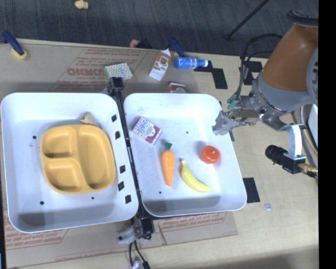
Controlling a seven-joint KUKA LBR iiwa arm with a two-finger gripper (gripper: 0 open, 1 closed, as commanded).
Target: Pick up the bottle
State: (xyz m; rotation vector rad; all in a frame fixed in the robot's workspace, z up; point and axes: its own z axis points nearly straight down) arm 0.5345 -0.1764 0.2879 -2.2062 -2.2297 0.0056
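The bench point(280, 217) is pale wood, with a sheet of printed brown cardboard point(73, 66) under 2 shallow white bins set side by side. Behind the bench lies dark grey carpet point(157, 10), with a small yellow object point(81, 4) on it. Black tape patches point(251, 189) mark the bench to the right of the bins.

The left bin point(11, 150) holds a yellow 3-part tray point(78, 157); something tan peeks out behind the tray, mostly hidden. The right bin point(185, 108) holds a small red-and-white carton point(146, 130), a carrot point(168, 166), a banana point(194, 178) and a tomato point(210, 154).

The bottle point(189, 63), blue with a white cap end, lies on its side on the bench behind the right bin, outside both bins. Near it are a milk carton point(160, 65), a green patterned packet point(119, 70) and a small red-and-white item point(177, 87) at the bin's back rim, partly hidden.

The claw point(222, 125) hangs over the right bin's right rim, well apart from the bottle; it is too small and blurred to tell whether it is spread or pressed together. The arm point(288, 60) is cut off by the right edge.
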